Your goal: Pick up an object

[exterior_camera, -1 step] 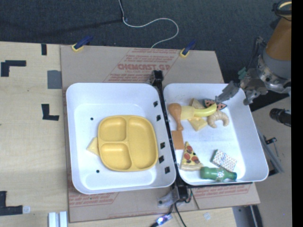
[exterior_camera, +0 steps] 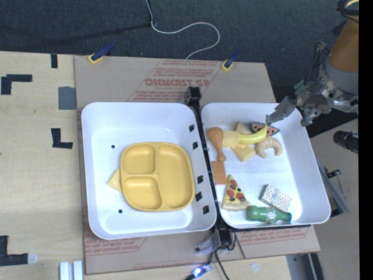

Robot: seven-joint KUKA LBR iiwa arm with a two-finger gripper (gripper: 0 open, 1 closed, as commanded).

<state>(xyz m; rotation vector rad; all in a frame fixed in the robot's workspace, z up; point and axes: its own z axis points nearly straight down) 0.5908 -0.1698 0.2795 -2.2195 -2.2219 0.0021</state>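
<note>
In the right bin (exterior_camera: 312, 174), toy food items are scattered: a banana (exterior_camera: 254, 137) and a croissant (exterior_camera: 269, 148) near the far edge, a wooden spatula (exterior_camera: 217, 153) along the left wall, a pizza slice (exterior_camera: 234, 193), a green bottle (exterior_camera: 267, 215) and a small patterned packet (exterior_camera: 276, 198) near the front edge. The gripper (exterior_camera: 294, 112) is positioned over the far right corner of this bin; whether it is wide or narrow cannot be told, and nothing is seen held. The banana is judged light, stiff and smooth; a grasp across its middle is advised. In the left bin (exterior_camera: 96, 156), a yellow divided plate (exterior_camera: 157, 176) is seated centrally, with a yellow wedge (exterior_camera: 113, 181) touching its left rim.
</note>
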